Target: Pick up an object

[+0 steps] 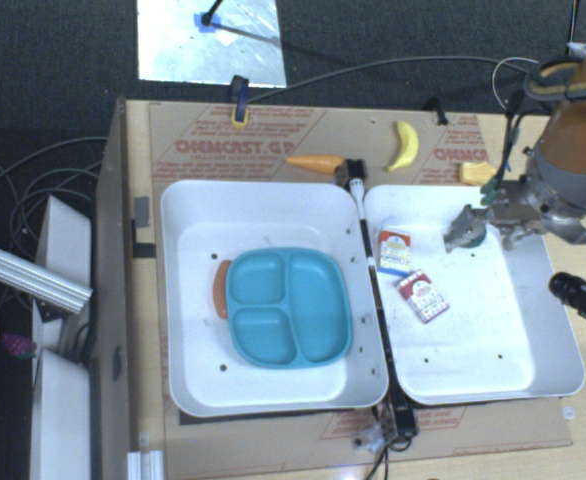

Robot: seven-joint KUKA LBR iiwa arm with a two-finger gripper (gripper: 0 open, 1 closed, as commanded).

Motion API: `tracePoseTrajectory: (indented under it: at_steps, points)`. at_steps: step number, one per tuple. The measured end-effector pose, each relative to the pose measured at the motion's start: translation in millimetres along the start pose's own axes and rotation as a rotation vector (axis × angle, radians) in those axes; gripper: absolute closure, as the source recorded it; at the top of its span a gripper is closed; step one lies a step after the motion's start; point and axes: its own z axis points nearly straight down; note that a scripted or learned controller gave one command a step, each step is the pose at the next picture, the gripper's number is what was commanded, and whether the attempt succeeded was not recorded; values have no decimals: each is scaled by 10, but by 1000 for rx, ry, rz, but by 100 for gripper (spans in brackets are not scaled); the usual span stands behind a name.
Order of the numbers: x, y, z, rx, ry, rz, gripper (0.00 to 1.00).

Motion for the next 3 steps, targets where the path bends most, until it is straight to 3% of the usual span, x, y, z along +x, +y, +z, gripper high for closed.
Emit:
tracePoseTrajectory:
  at_steps: [1,2,3]
  points:
    - [67,-219,1596,5,1,2,0]
    - [71,-184,1923,2,1,2,0]
    - [73,-177,1820,0,2,1,100]
